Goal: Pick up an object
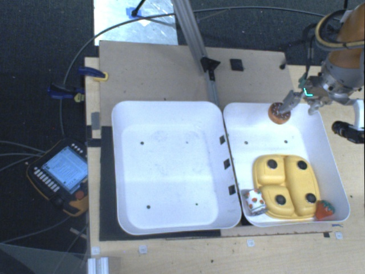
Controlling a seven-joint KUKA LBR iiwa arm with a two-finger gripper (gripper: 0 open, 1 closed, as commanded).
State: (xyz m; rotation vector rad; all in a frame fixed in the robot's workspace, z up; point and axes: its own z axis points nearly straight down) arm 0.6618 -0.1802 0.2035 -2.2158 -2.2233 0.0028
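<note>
My fingers [283,108] hang over the far rim of the right bin [333,147], close around a small round brown object [278,113] that shows between their tips and appears lifted off the bin floor; how firmly it is pinched is hard to make out at this size. Just behind the fingers the bin's far wall meets the bare surface [159,73], leaving little room that way. Toward the camera the white floor lies open as far as a yellow four-lobed toy [286,186], which fills the near half. At that toy's near corners sit a small white dotted piece [254,201] on one side and a red piece [325,210] on the other, both too small to identify. Well to the side of my fingers, across the shared rim, the left bin [122,153] offers a wide open floor. My arm [342,56] slants in from the picture's right edge, wrist tipped down, its upper part cut off.
</note>
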